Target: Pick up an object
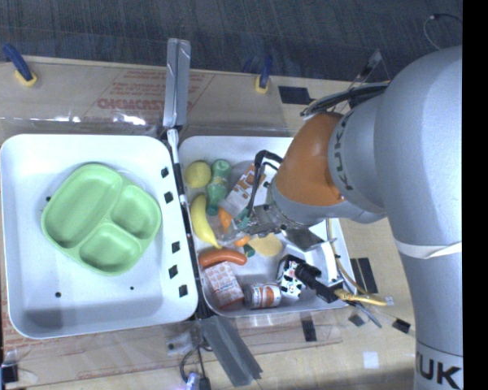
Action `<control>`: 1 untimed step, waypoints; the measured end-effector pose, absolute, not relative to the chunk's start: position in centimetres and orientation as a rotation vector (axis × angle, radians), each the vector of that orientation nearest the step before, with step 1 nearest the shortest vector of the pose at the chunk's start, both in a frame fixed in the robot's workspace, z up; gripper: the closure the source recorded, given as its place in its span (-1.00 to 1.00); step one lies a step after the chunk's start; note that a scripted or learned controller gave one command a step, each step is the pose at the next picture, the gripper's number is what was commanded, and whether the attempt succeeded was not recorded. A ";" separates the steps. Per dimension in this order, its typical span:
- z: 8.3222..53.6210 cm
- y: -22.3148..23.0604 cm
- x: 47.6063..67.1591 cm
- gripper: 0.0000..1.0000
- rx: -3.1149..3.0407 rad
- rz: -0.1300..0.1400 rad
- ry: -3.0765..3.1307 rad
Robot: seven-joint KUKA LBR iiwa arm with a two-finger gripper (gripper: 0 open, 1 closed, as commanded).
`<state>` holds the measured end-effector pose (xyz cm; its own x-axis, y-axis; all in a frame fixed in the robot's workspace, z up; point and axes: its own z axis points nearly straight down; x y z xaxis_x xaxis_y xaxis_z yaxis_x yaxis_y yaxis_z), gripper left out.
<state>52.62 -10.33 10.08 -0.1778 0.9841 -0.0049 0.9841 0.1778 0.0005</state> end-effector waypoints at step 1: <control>23.8 -5.7 55.1 1.00 2.345 -0.001 2.092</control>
